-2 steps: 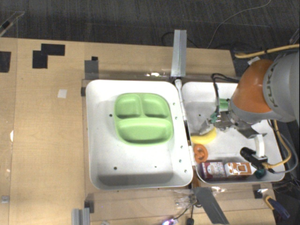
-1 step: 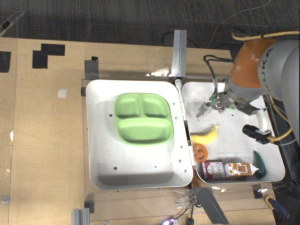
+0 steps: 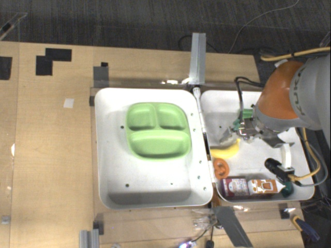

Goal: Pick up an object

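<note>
In the right bin my gripper hangs low near the left wall, right above a yellow banana-shaped object. The view does not settle whether it touches the object. Just in front of the yellow object lies a small orange round thing. A dark red bottle with a brown label lies on its side along the bin's front wall. The grey arm with its orange band comes in from the right over the bin.
The left bin holds a green divided plate, upside or face up near its back half. A metal post stands behind the wall shared by the two bins. Wooden bench lies to the left.
</note>
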Tool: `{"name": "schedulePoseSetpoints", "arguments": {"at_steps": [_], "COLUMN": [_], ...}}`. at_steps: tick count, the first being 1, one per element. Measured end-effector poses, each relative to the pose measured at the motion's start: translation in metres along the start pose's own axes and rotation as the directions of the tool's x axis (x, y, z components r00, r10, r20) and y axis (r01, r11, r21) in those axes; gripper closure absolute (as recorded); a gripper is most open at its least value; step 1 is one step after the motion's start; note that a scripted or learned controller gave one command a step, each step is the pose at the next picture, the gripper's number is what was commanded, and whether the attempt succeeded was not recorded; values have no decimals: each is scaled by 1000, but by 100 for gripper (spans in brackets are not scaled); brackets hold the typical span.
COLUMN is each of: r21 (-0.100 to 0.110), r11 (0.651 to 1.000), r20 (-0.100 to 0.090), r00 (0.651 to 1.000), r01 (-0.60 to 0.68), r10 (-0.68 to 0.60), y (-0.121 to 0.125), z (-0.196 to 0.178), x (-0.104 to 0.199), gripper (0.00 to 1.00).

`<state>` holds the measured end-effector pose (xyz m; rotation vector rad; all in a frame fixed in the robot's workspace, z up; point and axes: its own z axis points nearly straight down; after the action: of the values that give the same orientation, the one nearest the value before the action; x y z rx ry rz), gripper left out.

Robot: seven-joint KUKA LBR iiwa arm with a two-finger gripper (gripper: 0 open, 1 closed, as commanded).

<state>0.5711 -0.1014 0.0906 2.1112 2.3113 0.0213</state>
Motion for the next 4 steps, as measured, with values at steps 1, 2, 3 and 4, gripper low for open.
{"name": "schedulePoseSetpoints", "arguments": {"at_steps": [1,2,3,4], "r21": [-7,-14,16,15], "r11": [992,1000,992,966], "r20": [4,9,0,-2], "r00": [992,1000,992,966], "r01": [-123,-22,127,259], "r10": [123,22,-127,-259], "y": [-32,-66,3,61], "z": [-1,-3,-72,-2], "x": [12,19,-46,-48], "gripper": [0,0,0,0]}}
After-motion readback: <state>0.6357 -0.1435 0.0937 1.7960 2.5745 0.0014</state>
